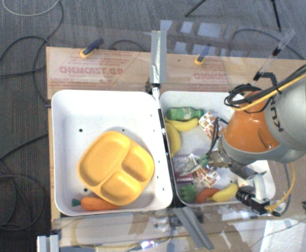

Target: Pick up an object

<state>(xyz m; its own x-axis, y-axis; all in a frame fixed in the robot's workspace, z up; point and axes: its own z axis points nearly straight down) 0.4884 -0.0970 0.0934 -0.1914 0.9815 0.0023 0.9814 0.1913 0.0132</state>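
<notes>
arm low over the cluttered right bin (271,101), tool (209,160) down among the items.

whether the tool is open, closed or gripping cannot be told; the wrist hides it. around it lie a crumpled wrapper (204,173), two bananas (175,132), a green bottle (185,112) and a carrot (207,193). the left bin (69,106) holds a yellow divided tray (117,166) and another carrot (96,204).

I'm seeing the arm (268,130) covering the right bin's (168,101) middle and far side, so whatever is lying under it is hidden. The gripper's fingertips are getting lost in the wrappers (202,169). The arm is running off the right edge. The carrot (92,204) is partly tucking under the yellow tray (116,167). The wrapper print is staying too small to read.
</notes>
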